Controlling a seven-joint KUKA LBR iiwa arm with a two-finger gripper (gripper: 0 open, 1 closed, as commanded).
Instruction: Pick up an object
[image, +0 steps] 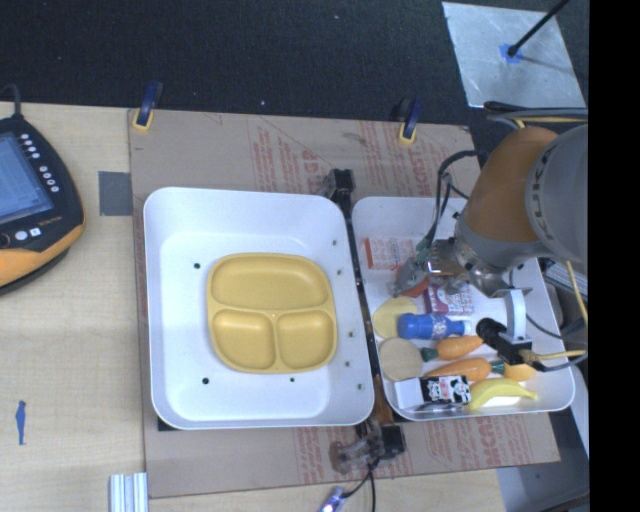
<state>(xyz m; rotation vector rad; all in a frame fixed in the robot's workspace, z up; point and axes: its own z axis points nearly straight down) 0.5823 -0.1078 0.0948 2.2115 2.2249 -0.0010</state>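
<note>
The grey, orange-banded arm's two-finger gripper (428, 268) hangs low in the right-hand shallow white bin (560, 395), presumably reaching for its clutter. Candidate objects, including a blue-capped white plastic bottle (432, 326) and an orange toy carrot (460, 348), lie just beside it. Whether it has hold of anything cannot be told.

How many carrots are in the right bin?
2. One carrot lies right of the blue bottle; the other carrot lies just below it, above the banana. The arm may hide more.

I see a yellow divided plate (272, 310) inside the left bin (165, 300). Handheld pendant (30, 205) sits well left of that bin.
</note>
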